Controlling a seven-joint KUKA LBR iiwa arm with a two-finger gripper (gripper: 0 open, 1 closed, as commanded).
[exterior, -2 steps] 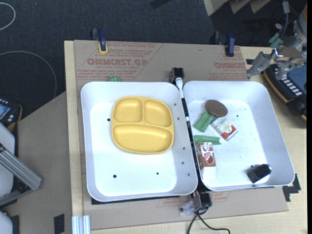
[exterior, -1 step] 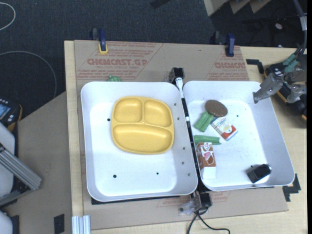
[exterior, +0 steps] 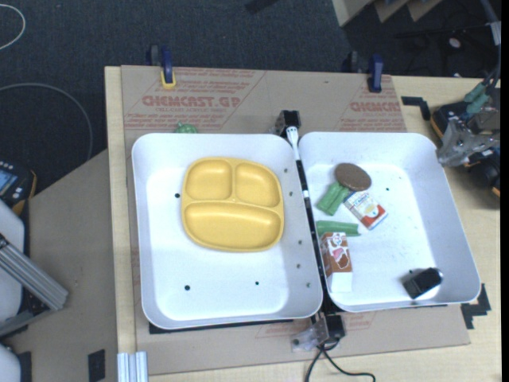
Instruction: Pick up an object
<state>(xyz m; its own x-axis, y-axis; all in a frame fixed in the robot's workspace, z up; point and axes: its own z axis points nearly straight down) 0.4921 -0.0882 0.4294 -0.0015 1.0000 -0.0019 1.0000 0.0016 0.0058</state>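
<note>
Nearest the camera, a small black block [exterior: 422,282] is observed at the front right corner of the right bin [exterior: 445,205]. Along that bin's left wall a brown-and-white sachet [exterior: 338,254] is noted, with a flat green strip [exterior: 337,228] just behind it. Toward the bin's back, a red-and-white packet [exterior: 366,209], a second green piece [exterior: 331,198] and a brown disc [exterior: 352,176] are found lying close together, the disc touching or overlapping the green piece.

The left bin [exterior: 159,253] is occupied by a yellow three-compartment plate [exterior: 233,204], set toward its back.

The gripper [exterior: 465,138] is seen beyond the right bin's back right corner, over the bench and outside the bin; whether it is apart or together cannot be told, as it is blurred.

No object is held. The black block is judged the most suitable pick: it stands clear of the others, appears rigid and light, and could be taken across its short sides. The sachet and packet are judged thin, possibly slippery, and lying flat, offering little purchase.

Both bins rest on a brown board [exterior: 238,102] held by blue clamps [exterior: 165,64] at its back edge. Dark carpet is noted behind.
</note>
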